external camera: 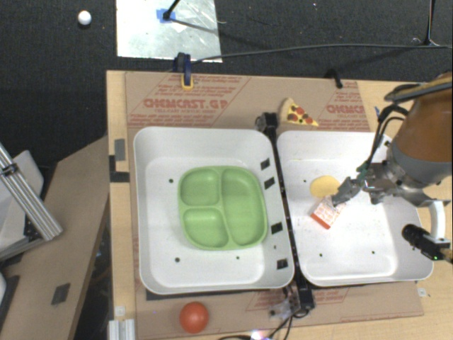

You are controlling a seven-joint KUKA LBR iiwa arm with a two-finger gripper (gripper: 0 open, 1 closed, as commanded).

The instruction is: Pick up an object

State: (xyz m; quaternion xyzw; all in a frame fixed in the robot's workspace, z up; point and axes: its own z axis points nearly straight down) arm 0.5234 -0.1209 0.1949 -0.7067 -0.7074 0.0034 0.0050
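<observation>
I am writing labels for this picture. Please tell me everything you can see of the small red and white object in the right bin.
The small red and white packet looks like a flat, boxy item, white with a red lower end. It lies tilted on the floor of the right bin, just below a yellow round piece. The claw is at its upper right corner and seems to touch it; a firm grip cannot be confirmed.

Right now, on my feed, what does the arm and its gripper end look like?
The arm comes in from the right: a bulky rounded body, orange-brown on top and grey below. Thin dark cables loop along its left side. The gripper is a slim dark grey metal piece tapering toward the bin. A black cylindrical part with a small green light sits below the wrist.
</observation>
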